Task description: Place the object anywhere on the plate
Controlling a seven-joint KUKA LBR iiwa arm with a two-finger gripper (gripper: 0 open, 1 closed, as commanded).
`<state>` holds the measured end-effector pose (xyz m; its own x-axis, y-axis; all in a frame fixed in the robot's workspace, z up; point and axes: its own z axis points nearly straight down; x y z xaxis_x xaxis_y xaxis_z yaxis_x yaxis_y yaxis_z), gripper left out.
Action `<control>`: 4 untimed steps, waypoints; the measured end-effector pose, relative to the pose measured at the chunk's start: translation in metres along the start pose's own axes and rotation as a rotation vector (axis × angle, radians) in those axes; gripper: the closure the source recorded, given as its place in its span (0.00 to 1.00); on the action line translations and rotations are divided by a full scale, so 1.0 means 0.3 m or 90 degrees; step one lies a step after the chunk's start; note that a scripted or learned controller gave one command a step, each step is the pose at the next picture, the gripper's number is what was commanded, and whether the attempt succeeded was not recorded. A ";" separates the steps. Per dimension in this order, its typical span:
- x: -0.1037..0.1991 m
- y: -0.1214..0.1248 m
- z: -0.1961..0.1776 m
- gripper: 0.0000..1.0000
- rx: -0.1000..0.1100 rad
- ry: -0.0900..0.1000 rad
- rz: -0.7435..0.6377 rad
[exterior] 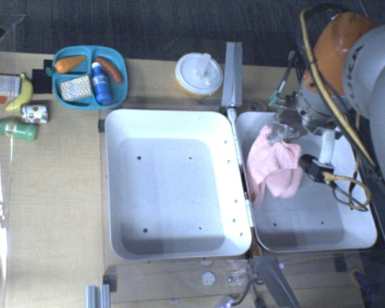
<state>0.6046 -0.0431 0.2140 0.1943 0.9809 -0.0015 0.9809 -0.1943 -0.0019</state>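
A pink cloth [277,165] is in the right bin [321,226], bunched narrow at its top and spreading lower down. My gripper [284,132] sits right at the cloth's top edge, and the fabric is gathered up between the fingers, so it is shut on the cloth. The plate [119,63] is a blue divided dish on the bench at the far left, beyond the left bin. It carries an orange carrot-like toy [71,63], a blue bottle [101,84] and other small food items.
The left bin [173,185] lies between the gripper and the plate. A white lidded cup [199,74] stands behind the bins. A banana [21,93], a small can [34,113] and a green bottle [14,129] lie left of the plate. Yellow cables [346,191] loop over the right bin.
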 end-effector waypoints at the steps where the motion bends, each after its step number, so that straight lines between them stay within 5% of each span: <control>1: 0.005 0.002 -0.029 1.00 -0.001 0.000 -0.007; 4: 0.460 -0.195 -0.028 1.00 -0.004 0.001 -0.775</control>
<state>0.5741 0.1036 0.2224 -0.8533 0.5215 -0.0012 0.5215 0.8533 0.0028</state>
